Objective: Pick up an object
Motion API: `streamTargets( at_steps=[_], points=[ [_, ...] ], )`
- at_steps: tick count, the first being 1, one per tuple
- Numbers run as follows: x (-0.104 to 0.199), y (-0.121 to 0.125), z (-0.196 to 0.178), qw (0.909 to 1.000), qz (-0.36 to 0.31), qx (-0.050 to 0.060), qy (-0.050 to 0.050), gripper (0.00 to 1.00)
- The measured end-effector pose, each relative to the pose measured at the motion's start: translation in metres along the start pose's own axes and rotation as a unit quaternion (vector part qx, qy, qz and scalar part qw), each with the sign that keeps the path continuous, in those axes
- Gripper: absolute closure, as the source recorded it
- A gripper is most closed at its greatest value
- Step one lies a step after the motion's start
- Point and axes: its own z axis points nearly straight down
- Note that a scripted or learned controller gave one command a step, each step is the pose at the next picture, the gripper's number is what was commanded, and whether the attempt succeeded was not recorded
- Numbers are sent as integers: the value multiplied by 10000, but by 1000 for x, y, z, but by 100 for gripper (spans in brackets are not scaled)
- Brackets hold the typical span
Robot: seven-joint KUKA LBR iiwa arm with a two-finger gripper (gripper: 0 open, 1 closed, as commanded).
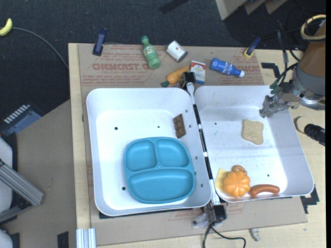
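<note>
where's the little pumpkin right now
In the camera view the pumpkin sits at the near edge of the right bin, on a yellow piece, with the sausage just to its right.

Robot lab, cardboard-topped bench, two white bins, toy food, loose cables

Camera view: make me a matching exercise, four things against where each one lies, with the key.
Things:
1. blue tray
2. bread slice
3. green bottle
4. sausage

Places:
A. on the board behind the bins
B. near right corner of the right bin
C. left bin, toward its near side
D. middle of the right bin

Pairs: 1-C, 2-D, 3-A, 4-B
</note>
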Motion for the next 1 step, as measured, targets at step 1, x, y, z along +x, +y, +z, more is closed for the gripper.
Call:
streamTargets(
  at_steps=[1],
  points=[
    [-2, -12, -25, 10000, -2, -2, 1, 100]
  ],
)
